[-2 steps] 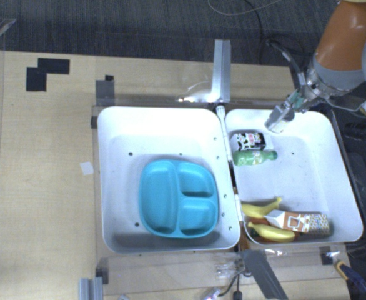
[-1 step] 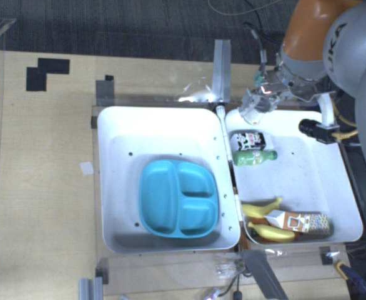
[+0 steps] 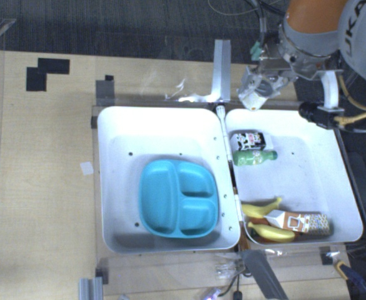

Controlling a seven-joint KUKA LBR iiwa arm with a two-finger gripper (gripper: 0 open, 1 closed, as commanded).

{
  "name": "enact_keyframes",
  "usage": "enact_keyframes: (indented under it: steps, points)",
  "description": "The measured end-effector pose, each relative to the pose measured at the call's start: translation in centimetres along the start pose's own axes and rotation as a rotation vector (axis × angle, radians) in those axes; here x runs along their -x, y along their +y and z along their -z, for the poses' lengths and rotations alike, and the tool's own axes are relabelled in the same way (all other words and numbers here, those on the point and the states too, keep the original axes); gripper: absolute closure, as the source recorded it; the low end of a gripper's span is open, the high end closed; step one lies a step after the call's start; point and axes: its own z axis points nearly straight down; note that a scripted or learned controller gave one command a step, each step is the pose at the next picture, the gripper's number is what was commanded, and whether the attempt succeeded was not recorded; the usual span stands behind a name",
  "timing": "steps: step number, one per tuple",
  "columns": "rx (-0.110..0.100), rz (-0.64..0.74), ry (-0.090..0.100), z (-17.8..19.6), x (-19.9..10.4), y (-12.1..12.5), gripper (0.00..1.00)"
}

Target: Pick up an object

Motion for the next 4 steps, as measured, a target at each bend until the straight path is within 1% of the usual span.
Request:
enact_keyframes:
  steps: [1,2,3,4]
  points:
    - [-0.006,0.039,0.001,-10.5,-2.2,0.4,1.0]
    - [-0.004,0.1,0.002,-12.9,-12.1,4.1,1.0]
    - [0.001,0.228,0.001,0.7,-7.8,3.8,1.0]
    - [-0.004,0.224,0.002,-5.7,-10.1,3.9,1.0]
